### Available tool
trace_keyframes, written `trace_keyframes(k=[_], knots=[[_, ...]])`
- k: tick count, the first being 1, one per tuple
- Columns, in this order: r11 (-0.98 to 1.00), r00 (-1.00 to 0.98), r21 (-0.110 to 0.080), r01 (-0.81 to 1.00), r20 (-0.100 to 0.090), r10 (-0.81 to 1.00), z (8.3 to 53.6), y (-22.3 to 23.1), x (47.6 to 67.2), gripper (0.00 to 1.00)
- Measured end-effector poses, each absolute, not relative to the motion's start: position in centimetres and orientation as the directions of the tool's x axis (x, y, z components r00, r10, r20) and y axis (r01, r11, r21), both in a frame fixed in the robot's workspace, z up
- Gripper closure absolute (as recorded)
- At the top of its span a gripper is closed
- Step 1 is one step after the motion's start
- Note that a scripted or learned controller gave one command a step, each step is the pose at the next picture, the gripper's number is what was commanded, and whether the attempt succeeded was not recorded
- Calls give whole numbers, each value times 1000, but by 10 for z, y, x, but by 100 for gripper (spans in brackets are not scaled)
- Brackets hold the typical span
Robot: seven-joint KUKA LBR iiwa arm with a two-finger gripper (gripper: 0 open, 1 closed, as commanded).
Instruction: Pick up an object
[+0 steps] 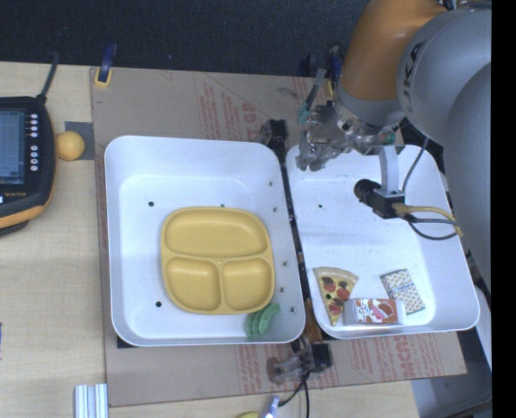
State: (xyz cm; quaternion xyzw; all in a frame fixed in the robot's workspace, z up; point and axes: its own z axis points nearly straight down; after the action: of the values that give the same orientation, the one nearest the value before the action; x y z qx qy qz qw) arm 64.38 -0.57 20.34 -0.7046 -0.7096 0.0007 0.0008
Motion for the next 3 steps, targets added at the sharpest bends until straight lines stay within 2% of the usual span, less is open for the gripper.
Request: trace_keyframes(k=[1, 2, 3], knots=[[2, -2, -4, 1000, 0, 1000, 253, -70, 591, 100], [4, -4, -3, 1000, -2, 1000, 229, -57, 627, 100], [2, -2, -2, 1000, 0, 1000, 240, -89, 656, 100]])
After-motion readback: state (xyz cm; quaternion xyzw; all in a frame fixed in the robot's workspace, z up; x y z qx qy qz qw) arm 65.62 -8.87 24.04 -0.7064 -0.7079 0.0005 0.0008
